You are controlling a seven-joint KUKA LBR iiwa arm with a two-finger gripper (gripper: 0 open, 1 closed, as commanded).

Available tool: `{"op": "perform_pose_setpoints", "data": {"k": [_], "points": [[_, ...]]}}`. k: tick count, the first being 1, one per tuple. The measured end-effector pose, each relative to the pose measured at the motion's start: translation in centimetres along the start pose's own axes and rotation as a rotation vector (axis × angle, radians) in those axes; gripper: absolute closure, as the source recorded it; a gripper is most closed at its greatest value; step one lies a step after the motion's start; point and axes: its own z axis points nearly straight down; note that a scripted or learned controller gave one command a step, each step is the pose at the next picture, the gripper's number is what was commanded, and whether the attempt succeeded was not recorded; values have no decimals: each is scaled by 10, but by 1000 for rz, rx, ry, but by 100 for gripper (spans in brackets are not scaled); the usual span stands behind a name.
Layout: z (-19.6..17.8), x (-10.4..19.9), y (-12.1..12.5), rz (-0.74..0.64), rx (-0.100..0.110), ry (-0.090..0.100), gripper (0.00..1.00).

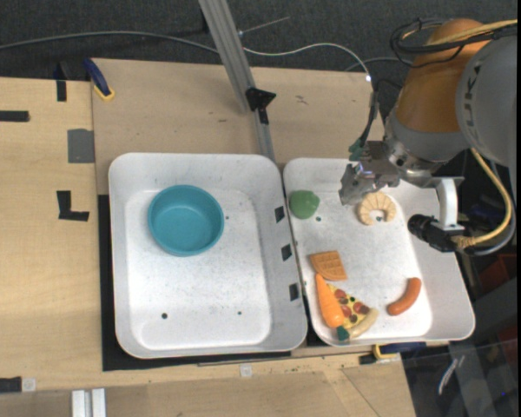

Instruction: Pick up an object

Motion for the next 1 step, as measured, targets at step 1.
{"op": "perform_pose_setpoints", "data": {"k": [1], "points": [[1, 56, -2, 0, 1, 0, 100]]}}
